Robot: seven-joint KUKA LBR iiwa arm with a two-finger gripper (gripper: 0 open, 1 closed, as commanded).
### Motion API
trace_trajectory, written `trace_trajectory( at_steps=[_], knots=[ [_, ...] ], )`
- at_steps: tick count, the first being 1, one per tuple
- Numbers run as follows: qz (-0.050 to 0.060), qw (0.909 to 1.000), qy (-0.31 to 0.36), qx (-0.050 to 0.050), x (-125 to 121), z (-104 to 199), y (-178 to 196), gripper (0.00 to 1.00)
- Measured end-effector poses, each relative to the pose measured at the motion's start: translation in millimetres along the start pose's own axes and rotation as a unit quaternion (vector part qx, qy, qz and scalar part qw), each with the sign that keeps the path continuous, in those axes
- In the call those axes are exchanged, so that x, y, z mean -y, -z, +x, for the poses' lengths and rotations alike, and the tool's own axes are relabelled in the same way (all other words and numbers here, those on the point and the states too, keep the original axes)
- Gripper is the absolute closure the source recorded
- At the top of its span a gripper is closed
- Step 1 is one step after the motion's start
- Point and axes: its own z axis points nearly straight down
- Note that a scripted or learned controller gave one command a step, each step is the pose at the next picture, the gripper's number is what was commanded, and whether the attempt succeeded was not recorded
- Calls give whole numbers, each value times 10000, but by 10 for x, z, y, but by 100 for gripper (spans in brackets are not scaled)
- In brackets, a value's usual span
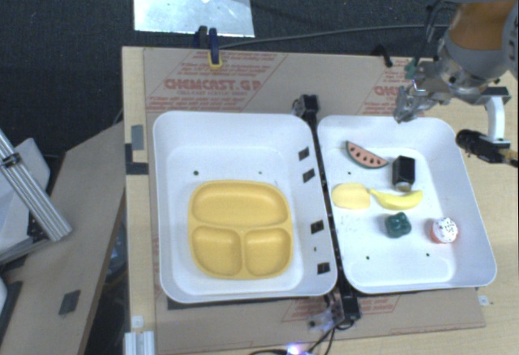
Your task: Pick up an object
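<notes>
Lying in the right bin (466, 183) are a watermelon slice (365, 155), a black block (404, 171), a banana (397, 199), a yellow piece (350, 196), a green toy (397, 224) and a small ball (443, 230). The gripper (405, 110) is seen above the bin's far edge, nothing held. A yellow tray (240, 228) is kept in the left bin (174, 183).
</notes>
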Motion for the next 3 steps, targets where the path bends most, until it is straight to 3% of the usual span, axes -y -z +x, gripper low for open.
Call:
trace_trajectory(
  at_steps=[2, 3],
  knots=[
    [0, 10000, 6, -6, -121, 1107, 57, 100],
    [10, 10000, 1, -4, -174, 1583, -132, 100]
  ],
)
